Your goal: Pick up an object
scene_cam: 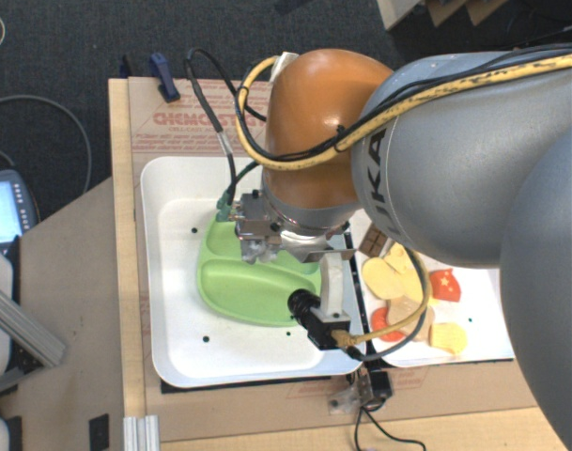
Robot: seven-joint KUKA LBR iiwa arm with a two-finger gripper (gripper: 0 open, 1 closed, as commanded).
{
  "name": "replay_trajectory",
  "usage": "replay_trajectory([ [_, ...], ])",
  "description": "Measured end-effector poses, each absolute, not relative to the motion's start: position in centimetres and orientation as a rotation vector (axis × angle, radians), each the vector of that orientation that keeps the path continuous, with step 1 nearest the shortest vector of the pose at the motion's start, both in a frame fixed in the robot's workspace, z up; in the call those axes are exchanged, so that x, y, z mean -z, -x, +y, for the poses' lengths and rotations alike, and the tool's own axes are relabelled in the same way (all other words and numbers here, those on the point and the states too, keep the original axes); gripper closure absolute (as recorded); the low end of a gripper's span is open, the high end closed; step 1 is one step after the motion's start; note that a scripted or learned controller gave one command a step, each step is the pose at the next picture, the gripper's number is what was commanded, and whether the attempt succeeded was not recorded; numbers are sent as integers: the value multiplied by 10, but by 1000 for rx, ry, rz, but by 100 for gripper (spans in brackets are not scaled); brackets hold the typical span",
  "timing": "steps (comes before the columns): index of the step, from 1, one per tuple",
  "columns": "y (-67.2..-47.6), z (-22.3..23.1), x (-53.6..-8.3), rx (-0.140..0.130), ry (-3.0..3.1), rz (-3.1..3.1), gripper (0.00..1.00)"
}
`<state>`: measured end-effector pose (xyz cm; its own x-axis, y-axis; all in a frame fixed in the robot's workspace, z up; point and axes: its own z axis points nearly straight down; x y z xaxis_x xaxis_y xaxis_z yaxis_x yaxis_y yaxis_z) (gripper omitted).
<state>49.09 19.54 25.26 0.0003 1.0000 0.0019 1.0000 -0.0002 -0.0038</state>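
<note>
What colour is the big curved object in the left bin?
Light green, plain with no pattern, seen in the camera view below the arm's wrist.

Single fixed overhead view, slanted down onto both bins (173, 280)

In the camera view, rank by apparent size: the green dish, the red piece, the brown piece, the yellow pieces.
1. Green dish, partly hidden by the arm.
2. Yellow pieces, taken together.
3. Red piece and brown piece: both small and partly covered, too close to rank.
</note>
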Motion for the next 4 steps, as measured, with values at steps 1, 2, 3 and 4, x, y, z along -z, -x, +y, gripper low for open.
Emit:
replay_trajectory([
  [1,-547,219,-446,33,2225,-2231,100],
  [2,-476,165,-292,-27,2220,-2210,100],
  [3,-480,93,-343,4,2230,-2218,100],
  [4,-510,31,-238,-10,2226,-2211,100],
])
